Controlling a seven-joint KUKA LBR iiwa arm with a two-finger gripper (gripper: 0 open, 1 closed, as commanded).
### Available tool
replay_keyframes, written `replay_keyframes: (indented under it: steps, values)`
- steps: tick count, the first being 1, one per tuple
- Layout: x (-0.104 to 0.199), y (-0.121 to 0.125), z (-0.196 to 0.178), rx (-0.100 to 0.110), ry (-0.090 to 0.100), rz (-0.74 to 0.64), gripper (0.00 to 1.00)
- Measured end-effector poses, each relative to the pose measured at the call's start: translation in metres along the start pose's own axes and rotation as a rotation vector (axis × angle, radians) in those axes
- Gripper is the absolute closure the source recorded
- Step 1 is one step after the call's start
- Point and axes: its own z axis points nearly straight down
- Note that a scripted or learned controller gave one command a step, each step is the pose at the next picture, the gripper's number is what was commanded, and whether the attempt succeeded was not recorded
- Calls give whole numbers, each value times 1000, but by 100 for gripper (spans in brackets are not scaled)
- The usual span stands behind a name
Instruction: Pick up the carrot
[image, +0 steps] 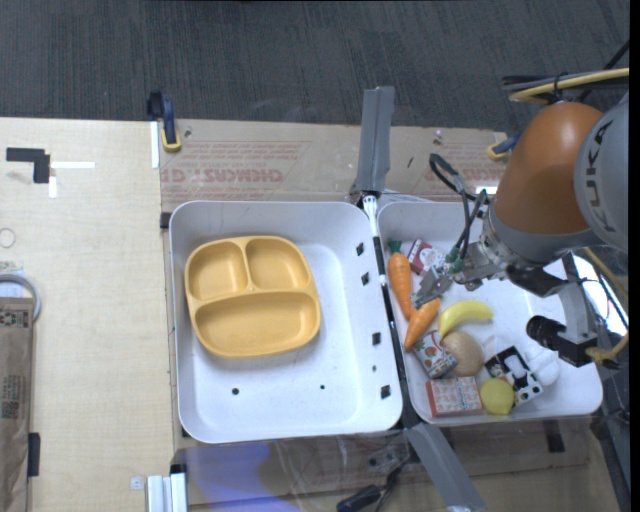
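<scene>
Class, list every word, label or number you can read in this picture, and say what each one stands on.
"UKA" on the grey arm; its first letter is cut off by the picture's edge.
Red print on the cardboard strip behind the bins: upside down, too blurred to read.
Print on the small packets in the right bin: too small to read.

A: How much of the right bin (590, 400) can you see?

B: Not all. The arm (550, 180) covers its far right corner, and the arm itself is cut off by the right edge.

A: And the gripper (432, 288)?

B: Too small and cluttered to tell how its fingers stand. It overlaps the upper end of one carrot (420, 322).

A: Anything else?

B: A small packet (418, 252) behind the gripper is partly covered, print unreadable. A brown bag (14, 380) is cut off at the left edge.
</scene>
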Motion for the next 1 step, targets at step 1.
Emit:
replay_keyframes:
  steps: [1]
  values:
    - [-50, -24, 91, -18, -9, -285, 0]
